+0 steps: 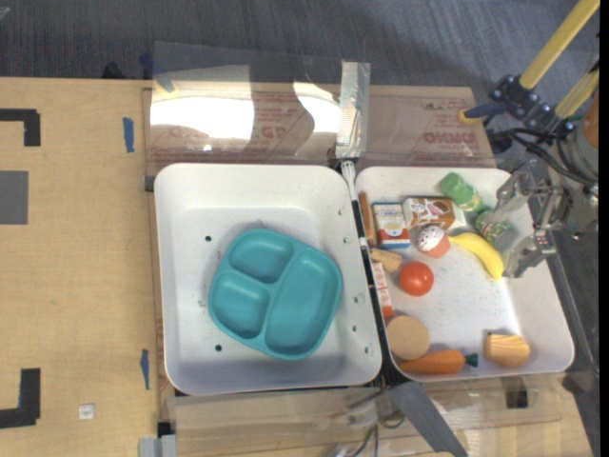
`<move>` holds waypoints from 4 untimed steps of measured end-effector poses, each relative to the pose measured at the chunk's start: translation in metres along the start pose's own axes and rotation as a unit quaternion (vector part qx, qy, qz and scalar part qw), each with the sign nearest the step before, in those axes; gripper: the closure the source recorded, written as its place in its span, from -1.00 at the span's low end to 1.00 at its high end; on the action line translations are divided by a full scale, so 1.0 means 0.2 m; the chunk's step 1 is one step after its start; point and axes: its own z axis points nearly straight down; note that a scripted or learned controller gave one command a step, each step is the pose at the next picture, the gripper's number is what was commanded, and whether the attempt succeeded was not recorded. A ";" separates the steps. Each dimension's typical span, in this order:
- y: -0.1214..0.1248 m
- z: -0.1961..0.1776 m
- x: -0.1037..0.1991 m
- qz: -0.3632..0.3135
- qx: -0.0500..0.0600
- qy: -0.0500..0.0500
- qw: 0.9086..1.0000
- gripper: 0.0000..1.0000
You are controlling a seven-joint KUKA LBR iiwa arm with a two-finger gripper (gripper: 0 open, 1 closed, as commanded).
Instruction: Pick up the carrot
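Camera view: the gripper [526, 234] sits over the right edge of the right bin [547, 305], its two fingers spread apart with nothing between them. The carrot [436, 361] lies flat along the bin's near wall, well apart from the jaws, down and to the left of them in this view. A tan round piece [407, 336] touches or nearly touches the carrot's upper side, and a yellow-orange item [506, 348] sits just beyond its green-tipped end. The carrot appears to be a light, rigid toy with a smooth, tapered and probably slippery surface. The recommended hold is across the thick middle, with the jaws crosswise to its length, clear of the bin wall.
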 end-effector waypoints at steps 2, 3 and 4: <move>0.07 0.65 0.11 0.012 -0.001 0.002 1.000 -1.00; 0.26 0.88 0.24 0.035 0.000 -0.007 0.999 -1.00; 0.17 0.92 -0.10 0.144 0.000 -0.004 0.990 -1.00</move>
